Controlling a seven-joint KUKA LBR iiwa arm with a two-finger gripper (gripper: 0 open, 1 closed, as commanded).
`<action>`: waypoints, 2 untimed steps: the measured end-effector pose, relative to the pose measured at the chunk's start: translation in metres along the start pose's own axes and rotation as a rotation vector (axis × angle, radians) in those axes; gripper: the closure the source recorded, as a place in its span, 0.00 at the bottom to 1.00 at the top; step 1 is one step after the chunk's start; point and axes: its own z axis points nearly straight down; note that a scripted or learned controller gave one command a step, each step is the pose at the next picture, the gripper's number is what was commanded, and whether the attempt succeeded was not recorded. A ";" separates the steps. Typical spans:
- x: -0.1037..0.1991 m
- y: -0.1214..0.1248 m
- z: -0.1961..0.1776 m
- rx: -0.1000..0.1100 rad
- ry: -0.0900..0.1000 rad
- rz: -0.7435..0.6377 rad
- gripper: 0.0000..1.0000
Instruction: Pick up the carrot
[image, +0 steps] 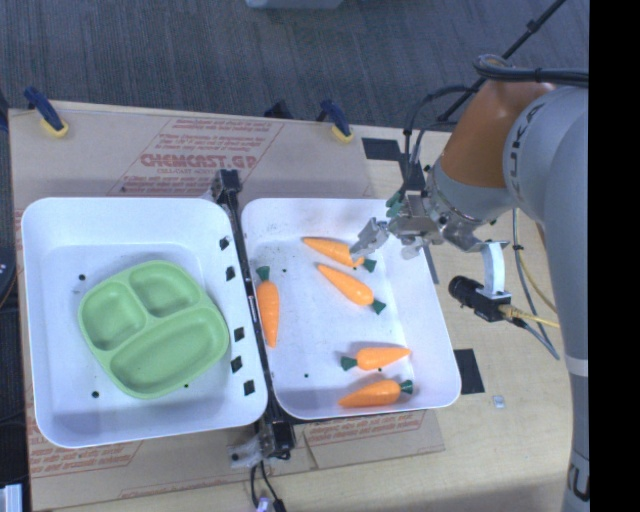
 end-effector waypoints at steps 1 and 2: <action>-0.016 -0.008 0.121 0.001 0.000 0.000 0.00; -0.016 -0.007 0.111 0.002 0.000 -0.005 1.00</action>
